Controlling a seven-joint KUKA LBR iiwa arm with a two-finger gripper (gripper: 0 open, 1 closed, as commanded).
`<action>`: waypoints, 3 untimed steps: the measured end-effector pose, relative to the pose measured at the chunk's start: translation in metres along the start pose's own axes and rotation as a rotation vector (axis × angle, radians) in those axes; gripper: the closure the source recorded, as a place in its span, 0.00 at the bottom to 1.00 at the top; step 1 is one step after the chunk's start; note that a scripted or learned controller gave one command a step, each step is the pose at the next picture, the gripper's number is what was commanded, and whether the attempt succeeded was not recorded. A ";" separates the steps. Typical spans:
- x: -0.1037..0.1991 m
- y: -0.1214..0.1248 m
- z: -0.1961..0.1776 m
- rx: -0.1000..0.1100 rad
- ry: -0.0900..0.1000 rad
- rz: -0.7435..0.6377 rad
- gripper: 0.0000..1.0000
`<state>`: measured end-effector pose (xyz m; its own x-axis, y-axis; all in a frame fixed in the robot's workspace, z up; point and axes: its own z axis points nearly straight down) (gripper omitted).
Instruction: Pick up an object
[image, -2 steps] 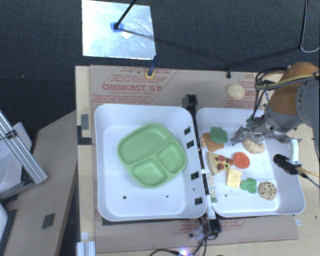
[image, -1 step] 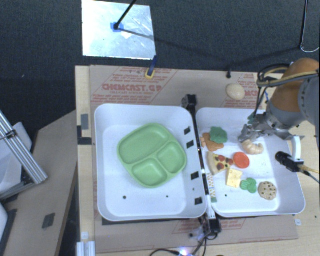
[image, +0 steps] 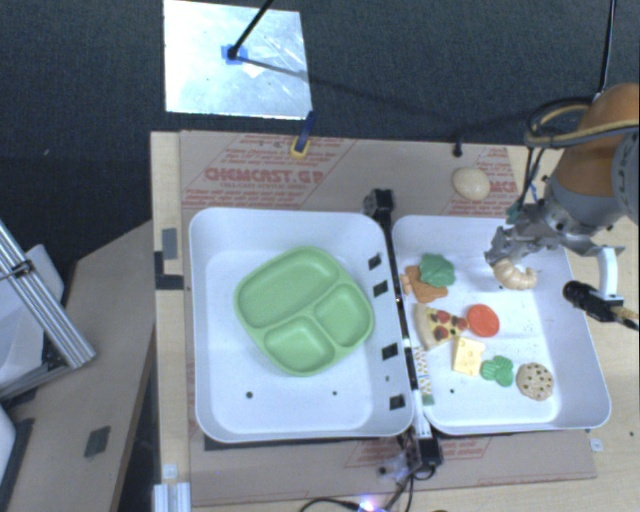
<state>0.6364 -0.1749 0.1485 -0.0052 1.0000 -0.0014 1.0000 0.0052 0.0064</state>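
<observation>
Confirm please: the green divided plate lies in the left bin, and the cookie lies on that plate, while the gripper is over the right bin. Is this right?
Not quite. The camera view shows the cookie in the right bin, near its front right corner, not on the green divided plate. The plate does lie in the left bin, and the gripper is over the right bin, beside the croissant.

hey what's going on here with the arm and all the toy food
A grey robot arm reaches in from the right, its gripper low over the back of the right bin, right at a pale croissant-shaped piece. Whether it has hold of the piece cannot be told from this view. The other toy foods lie loose in that bin, among them a pizza slice, a cheese wedge and a cookie. The left bin holds a green divided plate.
</observation>
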 end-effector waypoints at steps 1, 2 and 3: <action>-0.002 0.006 -0.045 0.001 0.000 0.000 1.00; -0.002 0.008 -0.079 0.000 0.000 -0.001 1.00; 0.046 -0.014 -0.090 0.004 0.003 -0.004 1.00</action>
<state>0.6218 -0.1284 0.2381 -0.0091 1.0000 0.0013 1.0000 0.0091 0.0021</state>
